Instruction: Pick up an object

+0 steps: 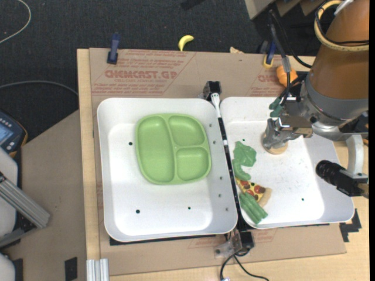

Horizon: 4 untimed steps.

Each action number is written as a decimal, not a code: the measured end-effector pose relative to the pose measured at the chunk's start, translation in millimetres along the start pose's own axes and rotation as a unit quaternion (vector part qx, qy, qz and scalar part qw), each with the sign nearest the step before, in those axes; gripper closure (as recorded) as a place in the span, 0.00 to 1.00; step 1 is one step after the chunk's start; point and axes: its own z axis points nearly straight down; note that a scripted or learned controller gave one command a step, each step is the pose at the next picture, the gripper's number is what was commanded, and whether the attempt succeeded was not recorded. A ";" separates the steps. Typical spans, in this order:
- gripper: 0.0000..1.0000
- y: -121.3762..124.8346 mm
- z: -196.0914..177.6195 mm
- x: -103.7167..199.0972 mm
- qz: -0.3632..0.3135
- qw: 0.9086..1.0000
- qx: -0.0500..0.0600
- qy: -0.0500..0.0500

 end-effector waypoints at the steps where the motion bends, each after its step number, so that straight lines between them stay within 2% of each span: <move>1: 1.00 -11.9 -53.6 90.1 -0.010 1.000 -0.008 0.003; 2: 1.00 -11.3 12.8 42.1 -0.002 1.000 -0.001 0.000; 3: 1.00 -11.3 -133.1 56.7 -0.006 1.000 -0.014 0.003; 4: 1.00 -11.7 -22.0 -15.5 0.000 1.000 0.000 0.000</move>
